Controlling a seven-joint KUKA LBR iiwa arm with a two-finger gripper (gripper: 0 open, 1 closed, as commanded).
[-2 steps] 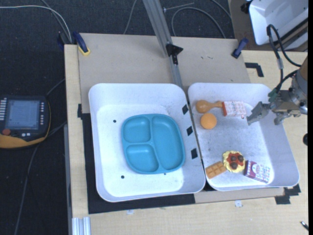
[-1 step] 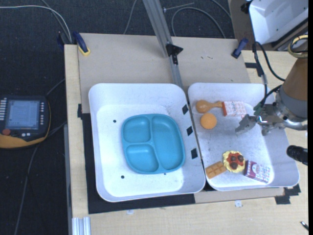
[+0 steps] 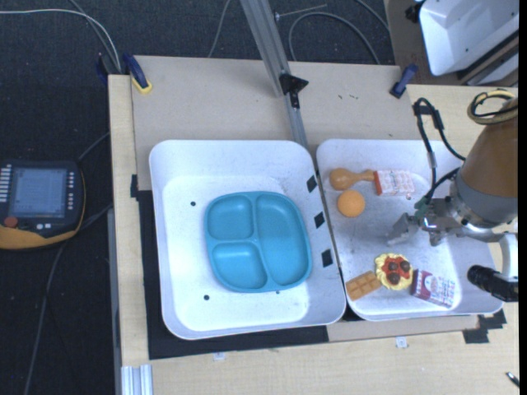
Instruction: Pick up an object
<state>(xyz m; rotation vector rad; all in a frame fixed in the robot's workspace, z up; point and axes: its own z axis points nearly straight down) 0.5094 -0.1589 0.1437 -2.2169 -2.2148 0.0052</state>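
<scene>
The gripper [image 3: 405, 229] hangs low inside the right bin [image 3: 370, 151], its two grey fingers [image 3: 398, 235] splayed a little apart with nothing between them, tips over bare white floor. Behind it the arm [image 3: 492, 175] runs off the right edge, so most of it is cut off, and a black cable [image 3: 428, 138] loops down along it. Just below the gripper lies a yellow toy pastry [image 3: 394, 271] with a dark red filling, touching a brown cracker [image 3: 362, 285] on its left and a small red-and-white packet [image 3: 434, 287] on its right; the packet has print on it, but it is too small and blurred to read. Up from the gripper sit an orange ball [image 3: 352, 204], a tan pear-shaped toy [image 3: 346, 178] and a red-and-white box [image 3: 394, 183], whose lettering I cannot make out either. The left bin [image 3: 177, 159] holds a blue divided plate [image 3: 257, 240] with three compartments. A metal pole [image 3: 268, 23] slants down to the seam between the bins. Off the bench on the left rests a control pendant [image 3: 39, 200]; its screen is lit, but nothing on it is legible.
</scene>
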